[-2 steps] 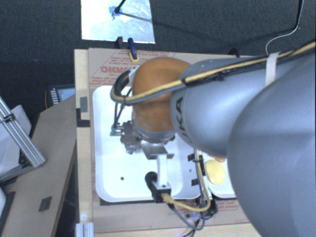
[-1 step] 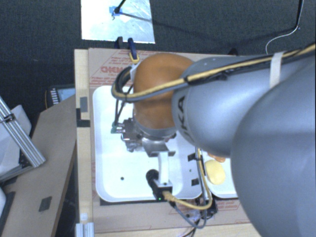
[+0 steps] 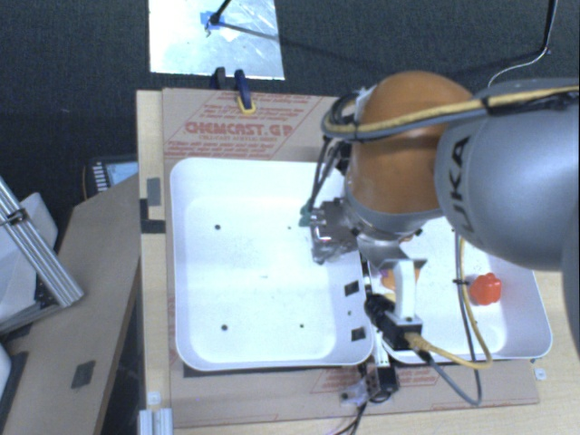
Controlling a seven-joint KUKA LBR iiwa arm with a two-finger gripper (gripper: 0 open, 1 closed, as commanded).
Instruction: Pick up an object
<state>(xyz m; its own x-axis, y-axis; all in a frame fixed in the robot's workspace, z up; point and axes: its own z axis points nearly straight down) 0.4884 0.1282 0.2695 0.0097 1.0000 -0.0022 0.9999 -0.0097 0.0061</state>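
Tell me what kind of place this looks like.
Probably a robotics lab or test cell: a grey and orange arm reaches over two white bins on a cardboard-topped bench, with loose cables and aluminium framing nearby.

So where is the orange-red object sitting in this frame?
The orange-red object lies in the right bin, near that bin's right side in the camera view, just right of a yellow cable and below the grey arm.

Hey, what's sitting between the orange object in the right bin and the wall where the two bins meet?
In the camera view, the arm's wrist and its yellow cable lie between the orange object and the dividing wall.
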